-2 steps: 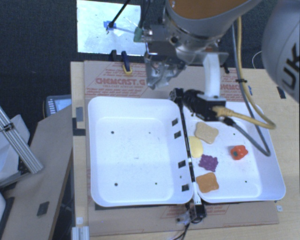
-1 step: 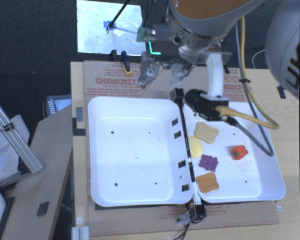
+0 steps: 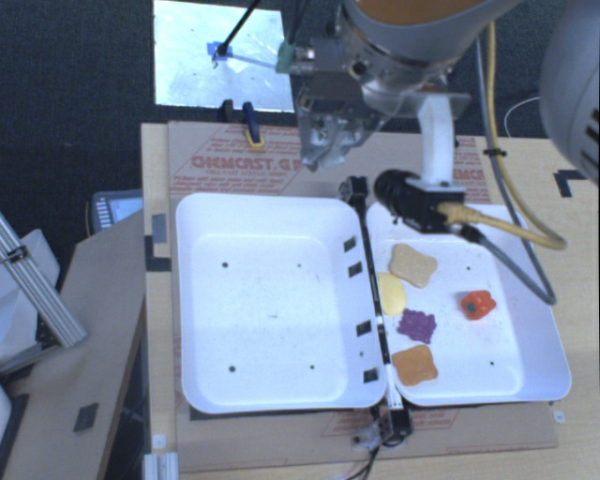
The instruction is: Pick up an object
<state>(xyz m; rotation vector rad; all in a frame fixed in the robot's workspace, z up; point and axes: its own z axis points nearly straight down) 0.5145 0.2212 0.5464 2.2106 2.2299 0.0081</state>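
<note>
Small red-orange pepper-shaped toy (image 3: 477, 304): lies alone toward the right of the right-hand white bin (image 3: 534, 375), apart from the other pieces. Likely light, rigid, smooth; best pinched across its body. Gripper (image 3: 323, 150): hovers above the bins' far edge; grip state cannot be told.

Light was even and fairly bright from above. The white bins (image 3: 272, 309) looked near washed-out, with soft shadows along their inner walls. A reflective panel (image 3: 217, 56) at the top glared pale blue. The arm (image 3: 412, 28) close to the camera was blurred and out of focus. The picture was grainy, with dark surrounds.
</note>
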